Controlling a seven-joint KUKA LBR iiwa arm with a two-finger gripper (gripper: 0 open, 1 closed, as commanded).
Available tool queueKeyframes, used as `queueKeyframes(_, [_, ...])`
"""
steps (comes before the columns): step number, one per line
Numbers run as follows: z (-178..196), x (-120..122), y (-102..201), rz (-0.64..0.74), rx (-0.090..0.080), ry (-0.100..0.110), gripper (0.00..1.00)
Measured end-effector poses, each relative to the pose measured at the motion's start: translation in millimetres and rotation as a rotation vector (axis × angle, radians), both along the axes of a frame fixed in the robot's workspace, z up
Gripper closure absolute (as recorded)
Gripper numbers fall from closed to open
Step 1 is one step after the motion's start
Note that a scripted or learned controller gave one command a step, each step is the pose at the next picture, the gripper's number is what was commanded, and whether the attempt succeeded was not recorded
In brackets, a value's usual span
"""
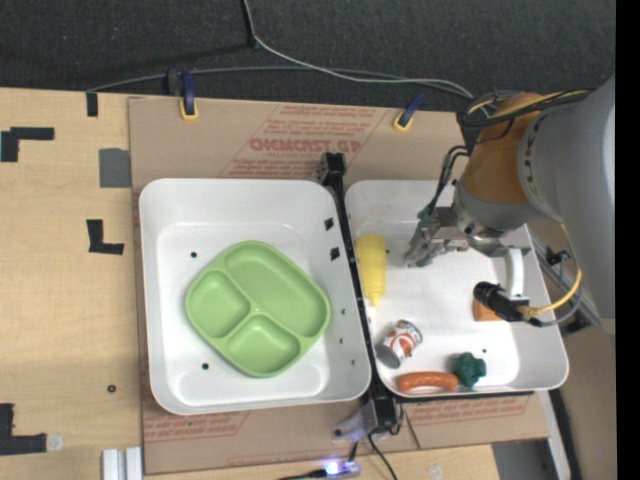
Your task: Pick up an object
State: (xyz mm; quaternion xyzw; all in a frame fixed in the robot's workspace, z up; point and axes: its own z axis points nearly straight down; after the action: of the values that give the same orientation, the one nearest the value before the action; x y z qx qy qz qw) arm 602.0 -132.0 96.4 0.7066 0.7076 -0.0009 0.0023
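Two white bins sit side by side on the bench, and we find the gripper (420,251) low in the upper part of the right bin (545,363). We see its two fingers spread apart with nothing between them, the tips pointing down and to the left over bare white floor. The nearest object is a yellow corn cob (372,266), lying lengthwise along the right bin's left wall, just beside the fingertips on their left and not touching them. Further toward the near edge we see a small red and white can (401,341) on its side, well apart from the gripper. Along the near wall lie a sausage (426,380) and, just to its right, a green broccoli piece (469,369). At the bin's right side, an orange piece (487,311) is partly hidden behind the arm's black fitting. The left bin (160,268) holds a green divided plate (257,308), lying flat near its middle.
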Motion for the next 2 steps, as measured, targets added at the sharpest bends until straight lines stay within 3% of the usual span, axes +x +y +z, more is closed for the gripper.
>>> queueKeyframes(2, [104.8,9.0,3.9,0.000,0.004,-0.002,1.00])
